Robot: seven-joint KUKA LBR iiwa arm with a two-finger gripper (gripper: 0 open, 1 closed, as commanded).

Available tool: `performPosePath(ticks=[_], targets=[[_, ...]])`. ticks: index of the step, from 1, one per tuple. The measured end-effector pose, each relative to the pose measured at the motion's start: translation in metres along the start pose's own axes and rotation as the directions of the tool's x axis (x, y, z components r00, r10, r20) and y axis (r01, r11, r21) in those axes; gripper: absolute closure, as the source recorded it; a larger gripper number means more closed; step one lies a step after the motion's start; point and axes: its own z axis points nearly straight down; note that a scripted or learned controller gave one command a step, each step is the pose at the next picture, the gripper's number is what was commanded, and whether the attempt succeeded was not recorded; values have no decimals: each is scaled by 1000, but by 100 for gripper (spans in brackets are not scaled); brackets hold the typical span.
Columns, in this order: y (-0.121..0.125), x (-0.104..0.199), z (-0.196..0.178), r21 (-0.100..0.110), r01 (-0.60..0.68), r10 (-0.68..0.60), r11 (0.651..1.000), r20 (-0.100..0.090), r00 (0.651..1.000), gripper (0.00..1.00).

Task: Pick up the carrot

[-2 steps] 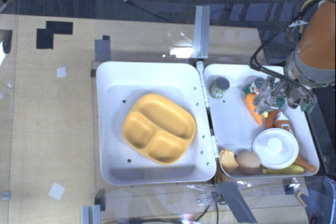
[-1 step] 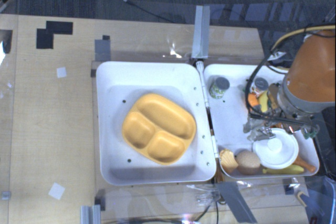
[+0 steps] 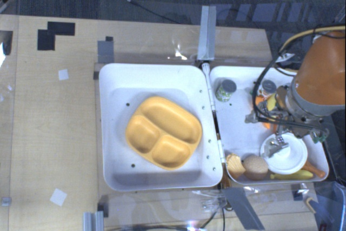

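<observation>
An orange shape that I take for the carrot (image 3: 265, 116) lies in the right bin (image 3: 238, 116), just left of the arm's wrist. Cables and the wrist hide most of it. My gripper (image 3: 279, 142) hangs below the big orange-banded arm (image 3: 323, 76), right over the near rim of a white bowl (image 3: 286, 155). It sits a little right of and below the orange shape. The arm's body covers the gripper's upper part.
The right bin also holds a small grey-lidded can (image 3: 225, 89), a brown bread roll (image 3: 255, 166), a ridged cracker-like piece (image 3: 234, 163) and a long yellow piece with an orange tip (image 3: 297, 175) along the front wall. A yellow divided plate (image 3: 163, 131) lies in the left bin (image 3: 116, 116).
</observation>
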Motion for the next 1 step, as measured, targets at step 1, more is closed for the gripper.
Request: performPosePath(ticks=[1], targets=[[-20, -40, 136, 2, 81, -81, 997, 6, 997, 0]])
